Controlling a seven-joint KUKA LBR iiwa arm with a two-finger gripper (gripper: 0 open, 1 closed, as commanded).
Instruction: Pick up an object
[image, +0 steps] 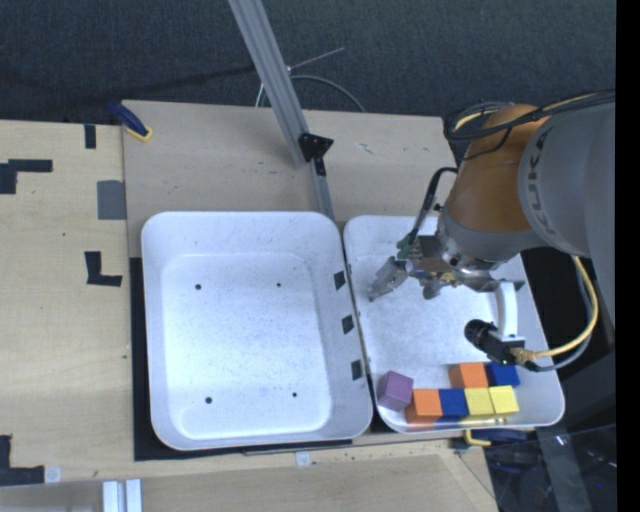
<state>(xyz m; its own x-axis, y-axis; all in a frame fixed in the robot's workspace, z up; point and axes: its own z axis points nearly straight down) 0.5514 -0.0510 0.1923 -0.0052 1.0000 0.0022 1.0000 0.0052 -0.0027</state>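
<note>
Fingers (385, 282) of the gripper (405, 281) are seen spread apart, with nothing held between them; they hang over the bare upper part of the right bin (375, 232), well apart from the objects.

Candidate objects are grouped at the near end of that bin: a purple block (397, 388) set slightly apart to the left, then a tight cluster of an orange block (427, 402), a blue block (453, 401), two yellow blocks (480, 400) and, behind these, a second orange block (467, 376) and a second blue block (503, 375).

All are judged to be small, rigid cubes, probably light, with flat matte faces that should not slip between pads. The purple block is judged the easiest take, since its sides stand free; opposite flat faces should be gripped. Clustered blocks touch one another, so finger room is lacking there.

Both bins are shallow, smooth white plastic with rounded corners; the left bin (160, 240) is speckled.
</note>
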